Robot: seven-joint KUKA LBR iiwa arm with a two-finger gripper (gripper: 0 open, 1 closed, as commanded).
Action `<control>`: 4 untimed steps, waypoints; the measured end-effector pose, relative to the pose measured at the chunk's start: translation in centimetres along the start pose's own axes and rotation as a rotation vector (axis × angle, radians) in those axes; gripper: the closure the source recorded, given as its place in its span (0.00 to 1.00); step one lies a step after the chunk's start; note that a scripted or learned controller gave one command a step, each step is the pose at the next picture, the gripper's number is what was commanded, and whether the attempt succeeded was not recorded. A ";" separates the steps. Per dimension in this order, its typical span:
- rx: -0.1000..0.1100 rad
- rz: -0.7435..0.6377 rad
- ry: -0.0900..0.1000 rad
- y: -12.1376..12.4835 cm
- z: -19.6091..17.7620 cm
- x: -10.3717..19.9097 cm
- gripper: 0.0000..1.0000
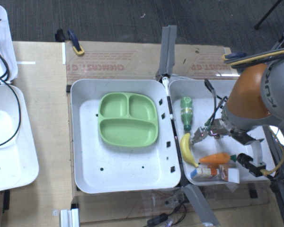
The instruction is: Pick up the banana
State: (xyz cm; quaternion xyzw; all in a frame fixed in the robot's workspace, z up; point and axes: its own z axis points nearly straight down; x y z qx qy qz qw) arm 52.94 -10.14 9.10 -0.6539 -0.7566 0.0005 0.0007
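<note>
A yellow banana [187, 150] lies in the right bin [199, 86], close to its left wall, curving from the middle toward the front. My gripper [199, 135] hangs just right of the banana's upper end, its metal fingers [197, 137] spread apart with nothing between them. The grey arm with its orange band [248, 96] reaches in from the right above the bin.
A green bottle [186, 112] lies behind the banana. An orange carrot [215, 159] and a small white-and-red packet [213, 172] lie in front of the gripper. The left bin [83, 141] holds a green divided plate [128, 119].
</note>
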 end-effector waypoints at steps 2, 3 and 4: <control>0.000 -0.001 0.000 0.0 0.0 0.0 0.00; 0.000 -0.001 0.000 0.0 0.0 0.0 0.00; 0.000 -0.001 0.000 0.0 0.0 0.0 0.00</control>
